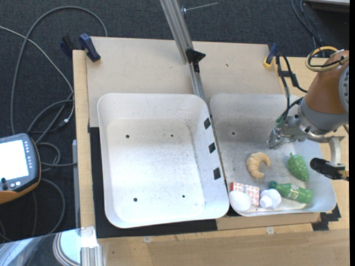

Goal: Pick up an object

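One gripper [275, 139] hung in the right bin [244, 112]; finger state unclear. Croissant [258, 164] lay just below the fingers, grapes [298, 167] beside.

Even, diffuse overhead light; soft, slightly grainy picture.

The two shallow white plastic bins [155, 159] read bright, near washed out, with little glare; the dark speckled carpet [44, 15] at 10 o'clock stays dim. Shadows are faint, a thin dark line under the bins' rims towards 6 o'clock. Small items at 4 o'clock look soft-edged. The glowing white handheld screen [14, 162] at 9 o'clock is overexposed.
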`<state>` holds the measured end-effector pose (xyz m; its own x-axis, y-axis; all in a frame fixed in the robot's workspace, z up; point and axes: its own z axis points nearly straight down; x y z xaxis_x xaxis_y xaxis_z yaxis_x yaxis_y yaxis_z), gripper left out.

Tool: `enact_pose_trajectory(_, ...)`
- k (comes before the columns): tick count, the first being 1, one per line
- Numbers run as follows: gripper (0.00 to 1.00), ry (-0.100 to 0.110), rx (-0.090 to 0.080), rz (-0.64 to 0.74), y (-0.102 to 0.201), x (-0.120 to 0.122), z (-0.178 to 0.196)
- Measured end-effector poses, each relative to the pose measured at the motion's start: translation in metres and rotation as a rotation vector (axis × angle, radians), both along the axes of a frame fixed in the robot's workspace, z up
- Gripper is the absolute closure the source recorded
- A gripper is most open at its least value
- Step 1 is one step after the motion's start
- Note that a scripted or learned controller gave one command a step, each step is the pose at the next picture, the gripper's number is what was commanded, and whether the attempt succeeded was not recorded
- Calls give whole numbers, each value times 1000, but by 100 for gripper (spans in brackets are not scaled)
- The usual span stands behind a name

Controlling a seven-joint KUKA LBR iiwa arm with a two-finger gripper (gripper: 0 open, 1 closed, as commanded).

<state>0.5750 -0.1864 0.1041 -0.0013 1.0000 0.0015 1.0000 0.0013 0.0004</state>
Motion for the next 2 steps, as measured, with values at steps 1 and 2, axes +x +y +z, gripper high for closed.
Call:
enact_pose_trajectory(1,100,-6,-4,-1,-3,-6,60)
enact_pose_trajectory(2,100,-7,-4,1,-3,-5,114)
